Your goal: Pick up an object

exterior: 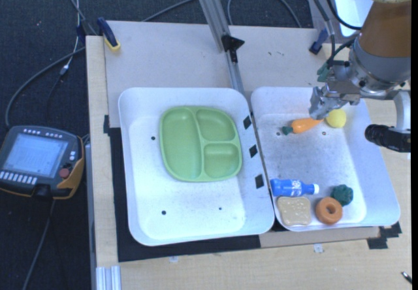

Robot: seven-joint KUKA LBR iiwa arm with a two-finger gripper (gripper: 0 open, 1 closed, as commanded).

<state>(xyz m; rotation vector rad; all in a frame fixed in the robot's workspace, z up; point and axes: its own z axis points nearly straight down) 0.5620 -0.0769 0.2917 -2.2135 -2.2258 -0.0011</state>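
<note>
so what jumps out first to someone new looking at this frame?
The green divided plate lying alone in the left bin. Next, the arm's tool low over the far end of the right bin, right by a toy carrot and a yellow ball. A blue bottle, toast slice and donut cluster at that bin's near edge.

Arm reaching from right, pincer lowered (fingertips down).
</note>
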